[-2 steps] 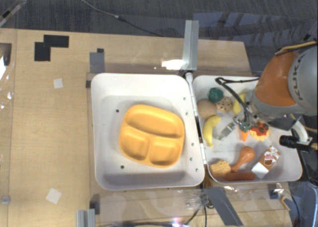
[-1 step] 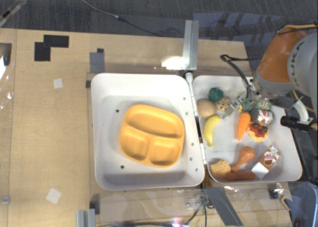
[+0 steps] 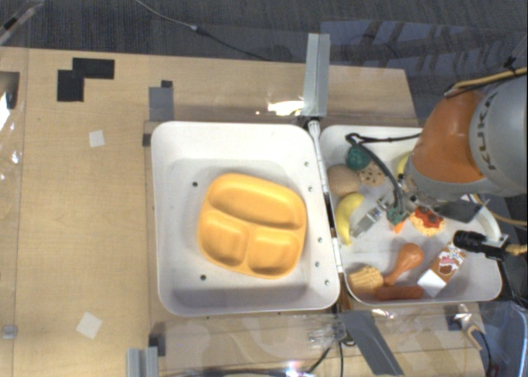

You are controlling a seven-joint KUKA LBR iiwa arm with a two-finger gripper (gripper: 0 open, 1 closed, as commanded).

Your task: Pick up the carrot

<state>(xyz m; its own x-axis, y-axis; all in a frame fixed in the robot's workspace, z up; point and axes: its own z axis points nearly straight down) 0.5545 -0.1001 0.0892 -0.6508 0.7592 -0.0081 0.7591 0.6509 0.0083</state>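
We see the grey two-finger gripper (image 3: 394, 209) low in the right white bin (image 3: 487, 289), w/ a small orange carrot (image 3: 399, 217) just beside; can't tell the claw's state.

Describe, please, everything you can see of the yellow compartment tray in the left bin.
The yellow compartment tray looks like smooth moulded plastic with rounded corners. It has three sections, one long one on the far side and two smaller ones on the near side. It lies flat and slightly askew near the middle of the left white bin, with nothing else touching it.
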